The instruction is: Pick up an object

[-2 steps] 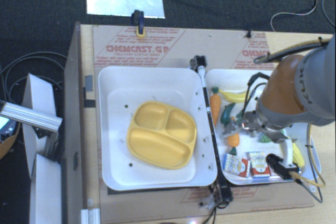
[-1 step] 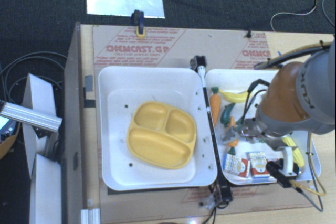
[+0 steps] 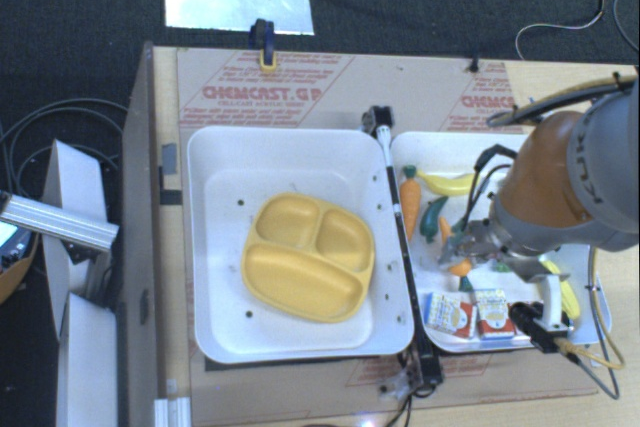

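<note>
The arm's orange band [image 3: 545, 177] hangs over the right bin [image 3: 415, 147]. My gripper [image 3: 464, 250] is low in that bin, among the toy food. A small orange piece [image 3: 459, 268] lies just below it, touching or nearly so. A teal-green piece [image 3: 433, 217] lies just to the gripper's upper left. An orange carrot [image 3: 409, 200] rests along the bin's left wall and a yellow banana [image 3: 447, 182] lies behind it. I see nothing clearly held.
Two small red-and-white cartons [image 3: 449, 313] [image 3: 491, 312] stand at the right bin's front edge. A yellow item [image 3: 567, 295] lies under the arm. The left bin [image 3: 215, 215] holds a yellow divided plate [image 3: 308, 255]. A black divider [image 3: 398, 225] separates the bins.
</note>
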`<state>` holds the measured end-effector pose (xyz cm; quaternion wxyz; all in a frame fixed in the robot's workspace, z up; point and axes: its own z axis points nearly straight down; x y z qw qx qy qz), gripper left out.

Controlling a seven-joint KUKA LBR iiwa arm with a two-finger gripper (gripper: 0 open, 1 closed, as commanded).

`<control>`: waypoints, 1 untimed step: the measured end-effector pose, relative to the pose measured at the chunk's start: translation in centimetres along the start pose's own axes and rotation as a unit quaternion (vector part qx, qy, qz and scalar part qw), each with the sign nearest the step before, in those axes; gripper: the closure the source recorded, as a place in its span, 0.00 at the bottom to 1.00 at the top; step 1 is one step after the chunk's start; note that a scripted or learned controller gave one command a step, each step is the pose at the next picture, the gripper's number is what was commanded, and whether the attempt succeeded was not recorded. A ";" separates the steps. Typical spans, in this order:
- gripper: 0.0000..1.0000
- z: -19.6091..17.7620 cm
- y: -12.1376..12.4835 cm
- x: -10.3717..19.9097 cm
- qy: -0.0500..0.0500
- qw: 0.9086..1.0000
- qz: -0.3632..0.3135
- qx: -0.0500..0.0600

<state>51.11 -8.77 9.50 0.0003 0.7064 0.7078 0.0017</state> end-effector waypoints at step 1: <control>1.00 -13.9 4.9 3.8 -0.001 1.000 -0.004 -0.008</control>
